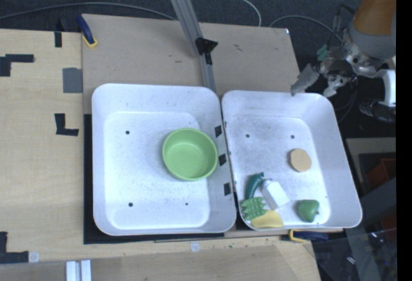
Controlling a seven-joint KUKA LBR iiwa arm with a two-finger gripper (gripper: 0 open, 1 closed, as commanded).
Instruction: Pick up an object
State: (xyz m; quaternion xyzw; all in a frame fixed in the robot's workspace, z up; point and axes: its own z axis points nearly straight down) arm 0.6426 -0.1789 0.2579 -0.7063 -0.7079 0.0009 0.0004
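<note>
Objects for picking lie in the right bin: a tan disc toward its 3 o'clock side, and a cluster along its 6 o'clock edge made up of a teal curved piece, a white block, a green leafy item, a yellow piece and a small green lump. The teal piece, white block, leafy item and yellow piece touch or overlap one another; the green lump sits just beside them at their 3 o'clock. The left bin holds a green bowl, upright, near its centre. Both bins rest side by side on the surface. The end effector hangs above the right bin's 1 o'clock corner, well apart from every object, and holds nothing; whether it is spread or closed cannot be told. A grey pole crosses the surface at 12 o'clock.
</note>
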